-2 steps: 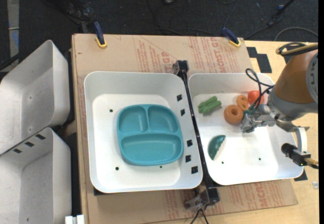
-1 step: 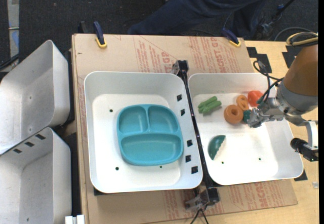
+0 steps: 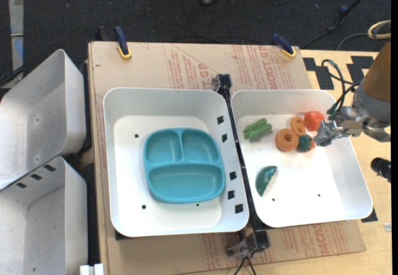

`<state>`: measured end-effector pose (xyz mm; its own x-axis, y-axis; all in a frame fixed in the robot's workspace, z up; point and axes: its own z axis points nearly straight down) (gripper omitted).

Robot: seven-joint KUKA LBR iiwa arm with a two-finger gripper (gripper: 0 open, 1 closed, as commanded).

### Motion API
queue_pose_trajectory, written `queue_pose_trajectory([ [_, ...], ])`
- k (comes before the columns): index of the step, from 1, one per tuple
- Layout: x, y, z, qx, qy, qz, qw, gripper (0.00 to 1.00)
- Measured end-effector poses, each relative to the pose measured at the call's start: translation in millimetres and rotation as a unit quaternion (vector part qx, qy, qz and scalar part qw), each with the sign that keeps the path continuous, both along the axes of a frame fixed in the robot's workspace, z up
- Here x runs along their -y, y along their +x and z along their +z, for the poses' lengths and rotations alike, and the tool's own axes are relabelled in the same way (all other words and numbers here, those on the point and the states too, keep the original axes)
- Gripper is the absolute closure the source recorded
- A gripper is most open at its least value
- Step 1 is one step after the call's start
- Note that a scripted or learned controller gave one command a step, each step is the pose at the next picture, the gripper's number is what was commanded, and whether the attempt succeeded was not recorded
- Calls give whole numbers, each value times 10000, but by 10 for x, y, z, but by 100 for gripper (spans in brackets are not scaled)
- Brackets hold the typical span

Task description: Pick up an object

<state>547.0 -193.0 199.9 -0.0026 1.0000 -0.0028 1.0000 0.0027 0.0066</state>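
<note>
In the right bin (image 3: 336, 196) lie several small toys: a green bean pod (image 3: 257, 128), an orange ring (image 3: 286, 140), a smaller orange ring (image 3: 298, 124), a red piece (image 3: 313, 119), a dark green piece (image 3: 305, 142) and a teal leaf-shaped piece (image 3: 265, 178). My gripper (image 3: 325, 136) hangs low at the bin's right side, just right of the dark green piece and below the red one. Nothing shows between its fingers.
The left bin (image 3: 124, 205) holds a teal divided plate (image 3: 184, 165). A black divider (image 3: 233, 149) runs between the two bins. Two spare white bins (image 3: 37, 143) stand off the bench at the left. Clamps (image 3: 123, 43) hold the cardboard at the back.
</note>
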Motion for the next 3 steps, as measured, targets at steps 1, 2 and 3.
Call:
queue_pose_trajectory([
  [1, -446, 201, 27, -19, 17, 25, 10000, 100],
  [2, -1036, 404, 71, -18, 18, 32, 10000, 100],
  [3, -1528, 546, 198, -17, 23, 27, 10000, 100],
])
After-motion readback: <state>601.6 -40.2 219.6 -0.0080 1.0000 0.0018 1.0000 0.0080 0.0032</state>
